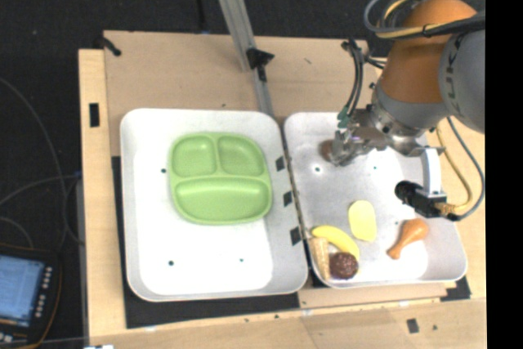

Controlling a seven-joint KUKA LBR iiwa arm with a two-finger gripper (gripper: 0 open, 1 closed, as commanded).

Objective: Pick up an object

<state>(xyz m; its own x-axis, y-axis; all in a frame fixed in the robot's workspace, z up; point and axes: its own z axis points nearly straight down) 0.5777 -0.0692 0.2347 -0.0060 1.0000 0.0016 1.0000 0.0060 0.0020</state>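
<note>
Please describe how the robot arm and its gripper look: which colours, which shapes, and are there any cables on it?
The arm is grey, with a wide rounded orange band above the wrist. Grey cables loop over the top of that band, and thin dark cables run down beside it toward the gripper, which is small, dark grey and metallic. Letters show on the grey housing, but they are too small to read.

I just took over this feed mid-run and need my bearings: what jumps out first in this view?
The green divided plate stands out, lying alone in the left bin. The arm's orange band is next, with the end effector low over the far part of the right bin. Along that bin's near side sit a banana, a yellow slice, a dark round piece and an orange drumstick-shaped toy.
</note>
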